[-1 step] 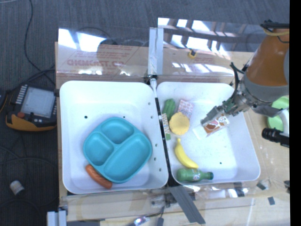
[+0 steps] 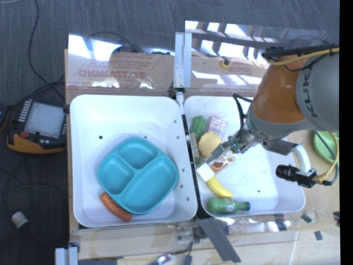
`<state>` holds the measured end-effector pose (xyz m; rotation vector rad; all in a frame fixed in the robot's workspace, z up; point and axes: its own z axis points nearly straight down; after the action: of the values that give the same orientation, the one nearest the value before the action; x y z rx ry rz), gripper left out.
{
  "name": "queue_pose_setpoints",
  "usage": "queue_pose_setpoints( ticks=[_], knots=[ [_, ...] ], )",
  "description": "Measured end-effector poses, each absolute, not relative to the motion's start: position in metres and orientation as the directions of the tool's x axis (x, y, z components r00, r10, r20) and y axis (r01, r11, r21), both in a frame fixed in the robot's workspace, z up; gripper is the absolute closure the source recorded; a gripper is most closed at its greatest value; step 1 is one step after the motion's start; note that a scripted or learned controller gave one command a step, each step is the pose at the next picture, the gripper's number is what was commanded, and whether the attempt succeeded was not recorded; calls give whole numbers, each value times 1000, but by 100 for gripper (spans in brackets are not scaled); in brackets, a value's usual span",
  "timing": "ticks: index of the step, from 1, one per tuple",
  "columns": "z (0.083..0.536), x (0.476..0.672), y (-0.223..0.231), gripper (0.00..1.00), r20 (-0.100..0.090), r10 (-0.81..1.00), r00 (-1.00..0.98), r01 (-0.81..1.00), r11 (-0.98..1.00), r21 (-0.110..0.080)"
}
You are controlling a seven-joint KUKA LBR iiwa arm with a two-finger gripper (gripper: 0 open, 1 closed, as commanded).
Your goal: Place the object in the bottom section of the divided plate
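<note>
The divided plate point(image 2: 138, 174) lies in the left bin point(image 2: 88, 115), its large bottom section toward the bin's near right corner. An orange sausage point(image 2: 116, 206) lies touching the plate's near-left edge, long axis slanting. In the right bin point(image 2: 276, 197), well apart from the plate, lie a lemon point(image 2: 208, 143), banana point(image 2: 219, 187) and green bottle point(image 2: 227, 205). The gripper point(image 2: 234, 145) hangs just beside the lemon; whether its fingers are spread cannot be told. Faint red lettering on the cardboard point(image 2: 118, 73) beyond the plate is unreadable.

Dark grey ribbed carpet floor point(image 2: 110, 10) crossed by thin cables point(image 2: 33, 7), with an orange-edged handheld control pendant point(image 2: 36, 127) beside the desk.
</note>
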<state>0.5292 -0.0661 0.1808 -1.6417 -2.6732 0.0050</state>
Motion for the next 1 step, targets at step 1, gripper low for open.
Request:
queue_pose_setpoints(
  ticks=[1],
  knots=[
    [181, 536, 22, 100, 4, 607, -794, 607, 794, -2]
  ],
)
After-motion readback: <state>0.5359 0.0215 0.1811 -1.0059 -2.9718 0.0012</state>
